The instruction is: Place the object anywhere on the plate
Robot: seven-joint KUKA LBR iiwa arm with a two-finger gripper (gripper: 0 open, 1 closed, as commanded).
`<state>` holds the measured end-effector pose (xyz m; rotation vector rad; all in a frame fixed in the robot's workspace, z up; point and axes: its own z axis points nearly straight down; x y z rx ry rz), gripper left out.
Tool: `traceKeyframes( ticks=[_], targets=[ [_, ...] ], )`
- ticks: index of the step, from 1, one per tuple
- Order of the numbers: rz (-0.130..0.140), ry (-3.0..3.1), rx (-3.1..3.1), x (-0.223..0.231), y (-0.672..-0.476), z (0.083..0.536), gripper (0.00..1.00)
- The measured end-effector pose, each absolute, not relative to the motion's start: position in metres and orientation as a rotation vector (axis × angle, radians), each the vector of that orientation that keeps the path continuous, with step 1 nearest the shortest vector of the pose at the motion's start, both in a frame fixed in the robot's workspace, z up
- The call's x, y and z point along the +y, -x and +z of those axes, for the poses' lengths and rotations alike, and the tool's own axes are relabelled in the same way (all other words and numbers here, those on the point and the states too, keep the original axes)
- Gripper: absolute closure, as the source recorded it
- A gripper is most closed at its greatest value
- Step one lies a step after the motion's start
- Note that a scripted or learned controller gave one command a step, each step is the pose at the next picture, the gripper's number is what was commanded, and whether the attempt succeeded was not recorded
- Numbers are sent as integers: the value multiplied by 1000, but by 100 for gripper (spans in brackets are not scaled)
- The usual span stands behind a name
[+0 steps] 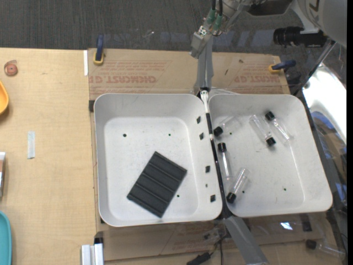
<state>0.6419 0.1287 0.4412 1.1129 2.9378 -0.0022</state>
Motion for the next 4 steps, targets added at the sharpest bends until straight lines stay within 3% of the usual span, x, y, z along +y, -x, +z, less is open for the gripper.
traceKeyframes(
  ticks=[1,2,3,4],
  targets=[
    [2,-244,3130,174,-651,442,100],
    [1,428,3110,142,-599,442,100],
    [3,1457,2779,136,-658,441,100],
    [4,2205,2231,170,-660,442,100]
  ],
)
